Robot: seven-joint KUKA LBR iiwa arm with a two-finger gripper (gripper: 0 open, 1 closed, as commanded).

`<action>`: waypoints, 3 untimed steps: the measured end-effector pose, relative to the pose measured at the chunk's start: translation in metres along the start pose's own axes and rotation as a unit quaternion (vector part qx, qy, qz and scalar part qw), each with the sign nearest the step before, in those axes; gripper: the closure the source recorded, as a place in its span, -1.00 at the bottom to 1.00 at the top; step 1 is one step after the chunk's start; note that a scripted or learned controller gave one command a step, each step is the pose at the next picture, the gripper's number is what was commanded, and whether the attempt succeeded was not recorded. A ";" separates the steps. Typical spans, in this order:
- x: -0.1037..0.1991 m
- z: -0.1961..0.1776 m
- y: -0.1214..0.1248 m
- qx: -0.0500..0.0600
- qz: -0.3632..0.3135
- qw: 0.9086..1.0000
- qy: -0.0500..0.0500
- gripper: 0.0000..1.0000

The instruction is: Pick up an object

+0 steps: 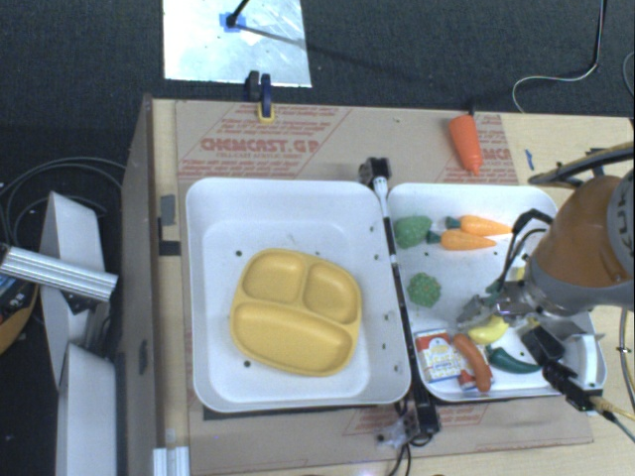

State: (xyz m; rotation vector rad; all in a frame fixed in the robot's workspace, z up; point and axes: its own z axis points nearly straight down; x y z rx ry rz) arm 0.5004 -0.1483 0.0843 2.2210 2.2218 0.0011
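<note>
Red toy sausage [473,362] lies by the right bin's [575,390] near edge; gripper [483,310] reaching over yellow toy [487,331], jaws' state unclear, descent next.

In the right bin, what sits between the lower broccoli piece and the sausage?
In the camera view, bare white bin floor separates the broccoli piece from the sausage; the small red-and-white packet lies beside the sausage.

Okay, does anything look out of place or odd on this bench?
Yes: one orange carrot lies on the cardboard beyond the right bin, outside both bins, while the other toy food sits inside that bin. The yellow divided plate in the left bin looks normal.
</note>
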 end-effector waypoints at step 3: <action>0.101 -0.100 0.042 -0.001 -0.002 1.000 0.000 1.00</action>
